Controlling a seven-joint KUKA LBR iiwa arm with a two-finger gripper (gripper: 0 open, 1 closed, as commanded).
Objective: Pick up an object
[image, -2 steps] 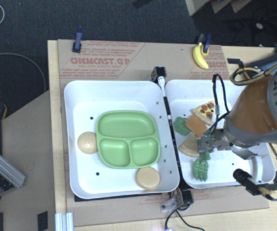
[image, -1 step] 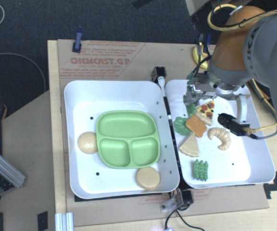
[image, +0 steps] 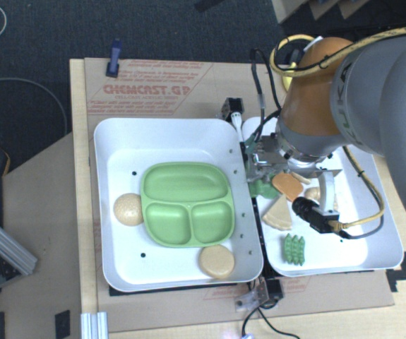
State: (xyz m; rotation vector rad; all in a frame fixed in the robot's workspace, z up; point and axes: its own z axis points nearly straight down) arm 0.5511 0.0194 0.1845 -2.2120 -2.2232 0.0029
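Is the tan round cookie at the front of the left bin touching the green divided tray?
Touching. The camera view shows the cookie meeting the green tray at its front edge, with no white gap.

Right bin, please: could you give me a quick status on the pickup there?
End effector low over the right bin, grip hidden. Toast slice and green pea pod lying loose. Arm covers the bin's far half.

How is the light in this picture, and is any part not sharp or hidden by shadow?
In the camera view the light is soft and even; the green tray and the two tan discs look sharp, with faint shadows. The arm is large and slightly blurred, and it shades the right bin beneath it.
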